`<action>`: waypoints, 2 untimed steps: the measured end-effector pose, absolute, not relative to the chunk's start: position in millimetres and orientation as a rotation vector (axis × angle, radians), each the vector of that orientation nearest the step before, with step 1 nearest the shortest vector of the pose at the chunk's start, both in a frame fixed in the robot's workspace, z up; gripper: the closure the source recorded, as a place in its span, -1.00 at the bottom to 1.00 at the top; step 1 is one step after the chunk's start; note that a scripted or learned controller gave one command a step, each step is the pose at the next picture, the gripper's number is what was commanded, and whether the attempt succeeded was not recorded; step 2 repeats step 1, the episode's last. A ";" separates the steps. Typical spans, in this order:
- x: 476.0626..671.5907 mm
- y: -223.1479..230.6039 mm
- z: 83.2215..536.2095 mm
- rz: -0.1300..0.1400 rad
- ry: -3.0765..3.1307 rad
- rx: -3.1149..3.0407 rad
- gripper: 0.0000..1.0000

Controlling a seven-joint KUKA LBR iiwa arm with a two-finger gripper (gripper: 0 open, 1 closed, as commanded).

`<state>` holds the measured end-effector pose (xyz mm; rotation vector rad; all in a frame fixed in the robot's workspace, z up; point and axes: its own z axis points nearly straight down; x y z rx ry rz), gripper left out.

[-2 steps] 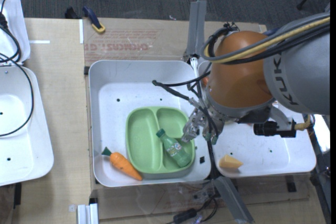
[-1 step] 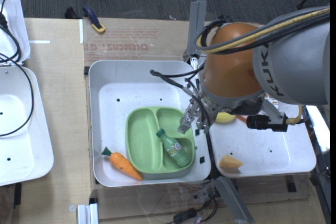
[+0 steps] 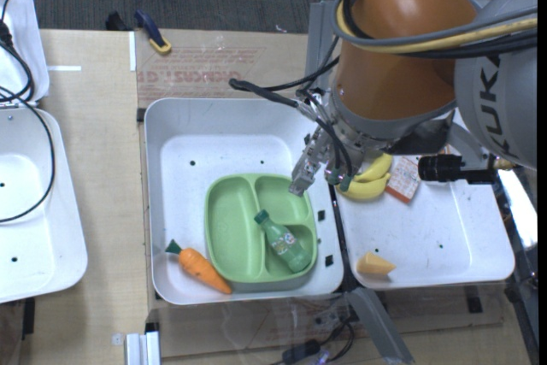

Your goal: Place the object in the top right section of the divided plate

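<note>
Pincer (image 3: 309,169) hanging above the top right section of the green divided plate (image 3: 229,226), fingers slightly apart, nothing between them. Just below the pincer, small green bottle (image 3: 283,238) lying tilted in the plate's lower right section. Further below and to the left, orange carrot (image 3: 198,265) in the left bin (image 3: 171,184), beside the plate. Right of the pincer, bananas (image 3: 369,179) and a red-and-white packet (image 3: 404,180); cheese wedge (image 3: 374,264) lower right.
</note>
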<state>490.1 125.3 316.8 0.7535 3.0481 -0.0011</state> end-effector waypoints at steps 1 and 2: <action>490.0 125.3 316.7 -0.001 3.048 0.754 -1.00; 490.0 125.3 316.7 -0.001 3.048 0.754 -1.00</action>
